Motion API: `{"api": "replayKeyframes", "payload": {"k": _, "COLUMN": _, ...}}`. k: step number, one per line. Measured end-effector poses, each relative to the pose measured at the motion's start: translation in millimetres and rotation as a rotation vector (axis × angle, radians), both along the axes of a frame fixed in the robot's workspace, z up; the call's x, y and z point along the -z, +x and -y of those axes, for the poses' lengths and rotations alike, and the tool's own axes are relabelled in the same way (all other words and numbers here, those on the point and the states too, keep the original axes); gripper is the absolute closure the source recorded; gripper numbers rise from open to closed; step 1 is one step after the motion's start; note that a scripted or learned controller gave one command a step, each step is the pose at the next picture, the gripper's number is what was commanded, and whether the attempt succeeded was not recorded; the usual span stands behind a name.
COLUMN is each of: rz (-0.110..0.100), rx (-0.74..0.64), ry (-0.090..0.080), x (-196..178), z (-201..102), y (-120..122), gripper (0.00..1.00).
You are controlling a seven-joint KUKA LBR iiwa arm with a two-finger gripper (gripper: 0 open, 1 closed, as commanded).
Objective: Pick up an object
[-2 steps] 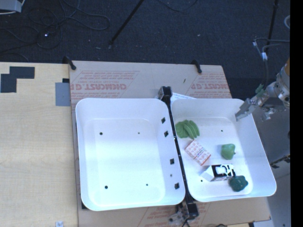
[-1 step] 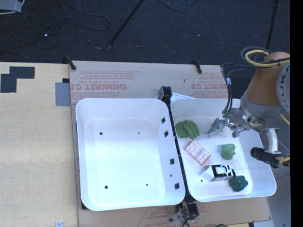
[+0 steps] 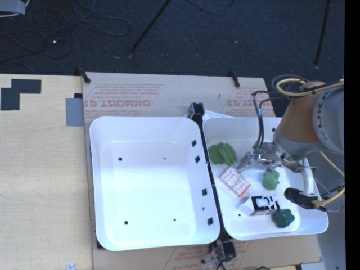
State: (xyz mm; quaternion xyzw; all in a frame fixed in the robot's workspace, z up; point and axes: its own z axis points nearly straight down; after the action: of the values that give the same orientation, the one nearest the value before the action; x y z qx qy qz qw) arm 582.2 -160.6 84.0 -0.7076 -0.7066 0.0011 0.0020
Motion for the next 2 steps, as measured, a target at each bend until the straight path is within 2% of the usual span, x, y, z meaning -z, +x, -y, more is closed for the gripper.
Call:
{"api": "replayKeyframes", "payload": {"k": 1, "rz": -0.001, "rx": 0.003, "ry": -0.002, "x": -3, "z": 49, "y": -25, "gripper": 0.0}}
{"api": "replayKeyframes", "payload": {"k": 2, "rz": 0.003, "rx": 0.002, "ry": -0.001, "x": -15, "z": 47, "y": -23, "gripper": 1.0}}
